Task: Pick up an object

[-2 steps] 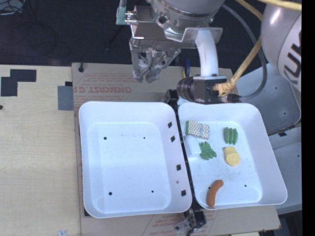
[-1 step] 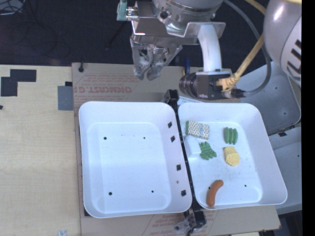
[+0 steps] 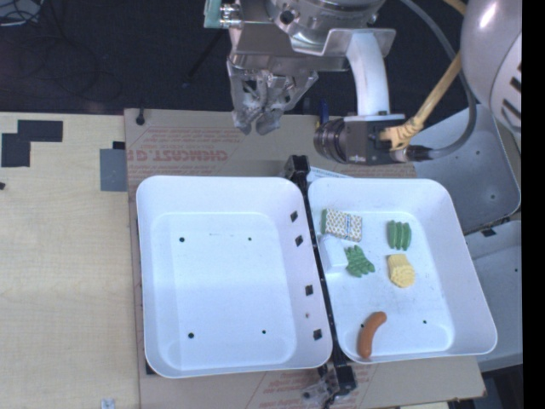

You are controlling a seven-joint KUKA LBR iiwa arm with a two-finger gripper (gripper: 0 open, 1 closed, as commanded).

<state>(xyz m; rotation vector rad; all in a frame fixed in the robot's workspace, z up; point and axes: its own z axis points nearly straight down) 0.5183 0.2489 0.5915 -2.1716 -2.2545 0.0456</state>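
My gripper (image 3: 258, 119) hangs high above the cardboard behind the left bin (image 3: 162, 228), well away from every object. The right bin (image 3: 464, 313) holds several small items. A checkered packet (image 3: 342, 224) lies near its back left, with a pale white piece (image 3: 334, 255) just in front of it. Beside that piece is a green leafy toy (image 3: 359, 262). A green pod (image 3: 398, 234) sits further right, and a yellow corn piece (image 3: 401, 271) lies just in front of the pod. An orange sausage (image 3: 371, 334) lies near the front wall.
Black clips run down the divider (image 3: 308, 262) between the two bins. A cardboard sheet (image 3: 183, 147) lies under the bins on the wooden bench. The arm's grey body and cables (image 3: 426, 109) cross above the right bin's back edge.
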